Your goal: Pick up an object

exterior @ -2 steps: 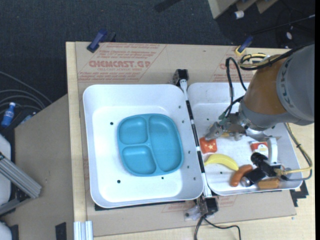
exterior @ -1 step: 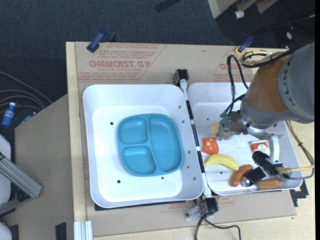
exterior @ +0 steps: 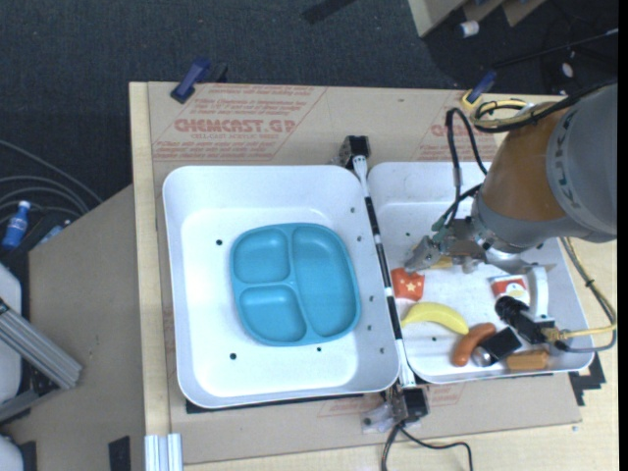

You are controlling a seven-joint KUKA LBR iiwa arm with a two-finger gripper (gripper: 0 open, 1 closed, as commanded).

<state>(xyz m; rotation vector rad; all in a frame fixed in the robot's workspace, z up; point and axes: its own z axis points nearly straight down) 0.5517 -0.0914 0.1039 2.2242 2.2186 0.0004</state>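
arm (exterior: 535, 180): grey with orange band, comes in from 3 o'clock, leans over right bin (exterior: 412, 199)
gripper (exterior: 439, 250): low over right bin, about 9 o'clock of bin centre
grip state: cannot tell if open or closed; nothing seen held
red block (exterior: 407, 284): 9 o'clock side of right bin, by the wall, just beside gripper at its 7 o'clock, looks apart from it
banana (exterior: 437, 315): 7 o'clock of right bin, lying flat, just below red block
sausage (exterior: 471, 341): 6 o'clock of right bin, next to banana tip
red-and-white packet (exterior: 508, 287): near bin centre, under arm edge
left bin (exterior: 196, 204): holds blue divided plate (exterior: 294, 283) at centre, well apart from gripper
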